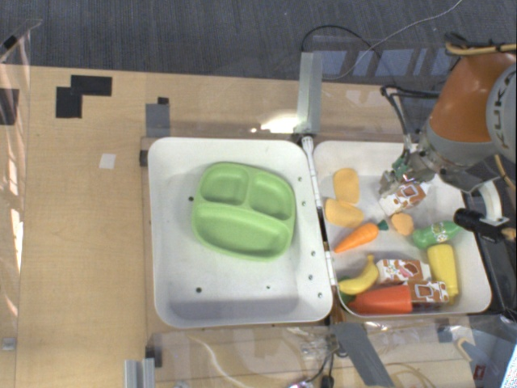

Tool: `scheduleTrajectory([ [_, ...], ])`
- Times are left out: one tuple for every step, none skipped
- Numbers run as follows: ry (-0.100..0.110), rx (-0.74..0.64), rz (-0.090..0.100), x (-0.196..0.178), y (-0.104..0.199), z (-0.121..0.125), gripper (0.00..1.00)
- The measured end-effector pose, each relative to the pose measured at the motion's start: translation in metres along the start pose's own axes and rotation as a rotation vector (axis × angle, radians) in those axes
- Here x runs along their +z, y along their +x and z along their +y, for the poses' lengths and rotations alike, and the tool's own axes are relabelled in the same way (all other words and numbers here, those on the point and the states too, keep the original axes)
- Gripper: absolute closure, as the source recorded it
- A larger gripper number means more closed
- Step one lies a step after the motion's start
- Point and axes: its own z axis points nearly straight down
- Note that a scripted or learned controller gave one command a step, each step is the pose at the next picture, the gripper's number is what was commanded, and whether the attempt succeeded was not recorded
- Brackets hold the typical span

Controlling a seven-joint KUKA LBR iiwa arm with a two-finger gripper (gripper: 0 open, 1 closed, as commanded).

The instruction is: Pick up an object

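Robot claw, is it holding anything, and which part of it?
Cannot be told: the gripper sits right over a small carton in the right bin, but no grip shows.

Small brown-white carton (405, 196) tilted, upper right bin, under end effector (401, 172).

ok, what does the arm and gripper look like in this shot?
The arm is a rounded body with a wide orange band and light grey casing beside it. Thin black cables loop behind it. The gripper is small, dark metal, mounted under a grey wrist.

Green tray (242, 217); orange carrot (356, 238)
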Motion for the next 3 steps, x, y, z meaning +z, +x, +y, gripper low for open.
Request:
scheduleTrajectory([
  [-0.005, -0.280, -0.006, 0.075, -0.031, -0.065, 1.00],
  [0.000, -0.111, 0.000, 0.013, 0.012, 0.003, 1.00],
  [-0.011, -0.132, -0.015, 0.056, -0.104, 0.026, 1.00],
])
